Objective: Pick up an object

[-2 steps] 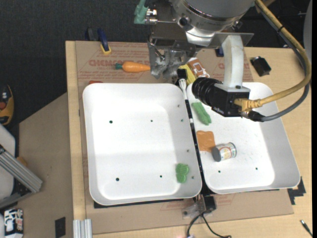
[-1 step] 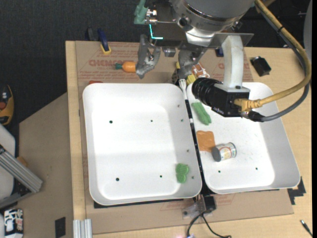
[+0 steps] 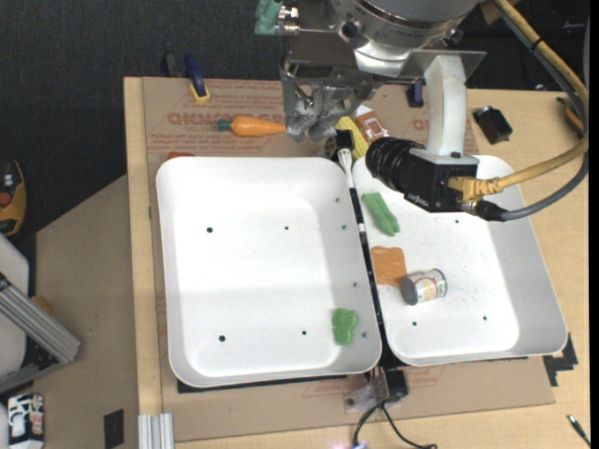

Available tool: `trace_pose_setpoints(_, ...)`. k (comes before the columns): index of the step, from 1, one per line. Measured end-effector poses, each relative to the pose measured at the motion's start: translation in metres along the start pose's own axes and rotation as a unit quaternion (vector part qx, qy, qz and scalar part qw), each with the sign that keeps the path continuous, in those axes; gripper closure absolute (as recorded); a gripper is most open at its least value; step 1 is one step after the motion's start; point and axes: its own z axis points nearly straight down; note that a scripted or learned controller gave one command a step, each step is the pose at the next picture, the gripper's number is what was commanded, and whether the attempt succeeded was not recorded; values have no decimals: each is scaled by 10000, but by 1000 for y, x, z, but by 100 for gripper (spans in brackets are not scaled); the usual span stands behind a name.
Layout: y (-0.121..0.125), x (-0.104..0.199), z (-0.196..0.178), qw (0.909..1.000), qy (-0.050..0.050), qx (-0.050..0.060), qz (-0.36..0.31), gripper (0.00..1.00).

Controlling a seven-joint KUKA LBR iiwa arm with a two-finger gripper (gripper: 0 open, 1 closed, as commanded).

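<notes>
The tool (image 3: 314, 110) hangs at 12 o'clock, above the bins' far edge; I cannot tell its state. The carrot (image 3: 255, 126) lies beside it on the table (image 3: 140, 204), outside the bins. A descent here may hit the rim

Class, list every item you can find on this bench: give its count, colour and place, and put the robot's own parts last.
Bins: two, white, side by side on the bench.
Leafy toy: one, green, left bin's near right corner.
Long piece: one, green, right bin, upper left.
Flat block: one, orange, right bin by the divider.
Small can: one, grey and yellow, lying beside the orange block.
Toy carrot: one, orange, on the cardboard behind the left bin.
Arm: one, grey, above the bins' far edge.
Gripper: one, metallic, beside the carrot.
</notes>
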Motion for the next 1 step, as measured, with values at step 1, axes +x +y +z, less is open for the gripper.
trace_pose_setpoints(1, 0, 0, 1, 10000, -3, 8, 1, 0)
